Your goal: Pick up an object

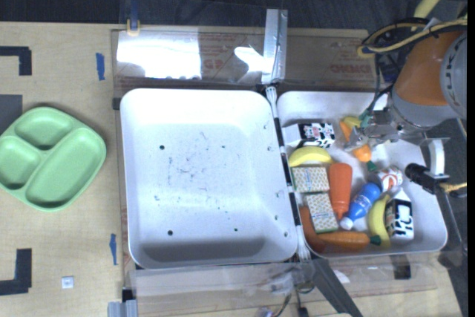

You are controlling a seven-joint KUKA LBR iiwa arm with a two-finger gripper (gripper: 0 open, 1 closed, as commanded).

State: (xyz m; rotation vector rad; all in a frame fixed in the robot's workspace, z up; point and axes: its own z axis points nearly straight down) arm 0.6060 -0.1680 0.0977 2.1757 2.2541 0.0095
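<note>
Overhead, two shallow white bins are seen side by side on the desk [67,41]. The left bin [148,115] is noted toward the 9 o'clock side, the right bin [438,234] toward 3 o'clock. A green divided tray [48,156] is set on the desk well apart at far 9 o'clock. The objects are gathered in the right bin: a banana [308,156] near its left wall, two waffle-like squares [310,179] just below it toward 6 o'clock, an upright orange carrot-shaped piece [341,185] beside them, a blue bottle [361,204] touching that piece's lower end, a second carrot-shaped piece [338,239] lying along the 6 o'clock wall, and a black-and-white carton [401,219] at the 4 o'clock corner. The arm [427,82] is seen entering from 3 o'clock, its hand [369,131] lowered over the bin's 12 o'clock half, beside a small orange item [361,153]. How far the hand is parted, and whether anything is held, cannot be told.
</note>
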